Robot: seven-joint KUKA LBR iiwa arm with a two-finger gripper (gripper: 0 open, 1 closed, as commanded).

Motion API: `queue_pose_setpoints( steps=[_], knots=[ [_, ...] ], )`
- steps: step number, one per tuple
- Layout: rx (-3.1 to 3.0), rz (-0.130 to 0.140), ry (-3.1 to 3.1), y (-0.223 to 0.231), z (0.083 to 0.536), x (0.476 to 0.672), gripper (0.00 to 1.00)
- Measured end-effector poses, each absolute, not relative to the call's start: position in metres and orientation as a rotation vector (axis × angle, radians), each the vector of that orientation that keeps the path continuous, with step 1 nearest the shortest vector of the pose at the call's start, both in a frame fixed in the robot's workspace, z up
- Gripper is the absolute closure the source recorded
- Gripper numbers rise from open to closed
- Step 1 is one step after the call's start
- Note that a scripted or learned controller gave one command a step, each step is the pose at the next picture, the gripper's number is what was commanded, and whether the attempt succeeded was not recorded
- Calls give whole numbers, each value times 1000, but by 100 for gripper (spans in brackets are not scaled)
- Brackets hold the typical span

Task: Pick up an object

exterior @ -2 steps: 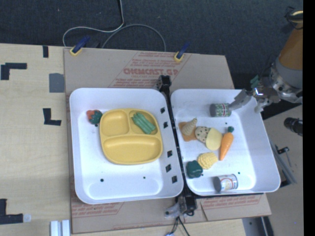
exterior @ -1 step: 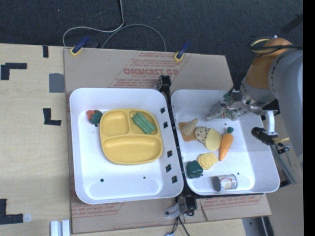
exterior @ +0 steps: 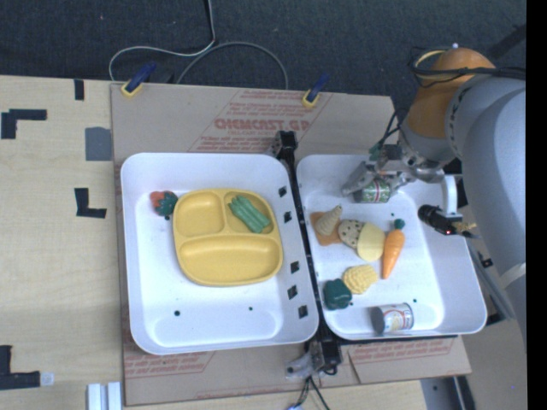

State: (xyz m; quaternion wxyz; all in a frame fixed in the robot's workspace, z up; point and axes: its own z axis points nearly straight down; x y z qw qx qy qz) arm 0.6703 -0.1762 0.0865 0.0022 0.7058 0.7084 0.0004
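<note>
Small green-labelled metal can (exterior: 373, 193) lies on its side right at the gripper (exterior: 376, 181), near the right white bin's (exterior: 444, 301) far rim; open white floor lies just beyond toward the arm; whether the gripper grips it, or how wide it stands, cannot be told; orange plastic carrot (exterior: 392, 250) sits nearer the camera.
</note>
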Motion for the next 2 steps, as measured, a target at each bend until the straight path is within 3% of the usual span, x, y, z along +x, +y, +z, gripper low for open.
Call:
queue_pose_setpoints(
  steps=[1,2],
  knots=[
    [2214,2,2220,-177,97,670,100],
    [2217,1,2227,-107,136,668,100]
  ],
)
